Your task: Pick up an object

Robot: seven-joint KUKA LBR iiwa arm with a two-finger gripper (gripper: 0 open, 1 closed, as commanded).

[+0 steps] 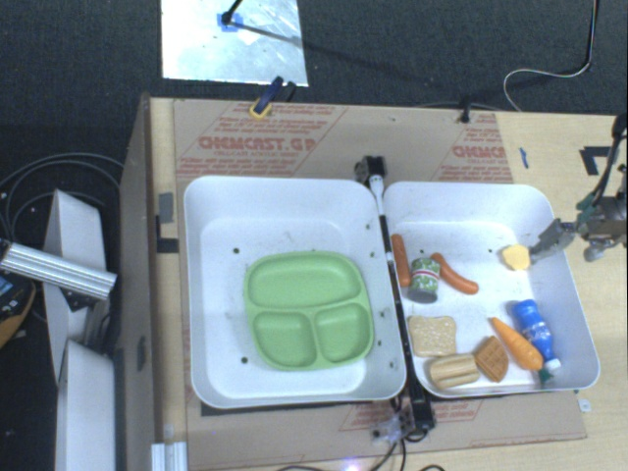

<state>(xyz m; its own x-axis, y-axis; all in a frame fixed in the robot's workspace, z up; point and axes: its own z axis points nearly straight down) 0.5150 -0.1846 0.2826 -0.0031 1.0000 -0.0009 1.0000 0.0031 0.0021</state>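
The right bin (549,209) holds several toy foods. Near its right wall lies a yellow piece (516,257). Two sausages (398,260) (457,276) flank a small green can (425,278). Toward the front are a blue bottle (533,330), an orange carrot (515,344), a square cracker (433,335), a bread roll (452,371) and a brown waffle (492,358). My gripper (566,251) hangs over the bin's right rim, just right of the yellow piece. It is open, and nothing sits between its fingers.
The left bin (211,263) carries a green divided plate (309,309). A narrow ridge (388,283) separates the two bins. Cardboard (324,135) lies under them, and cables and metal parts (59,263) sit off the bench at the left.
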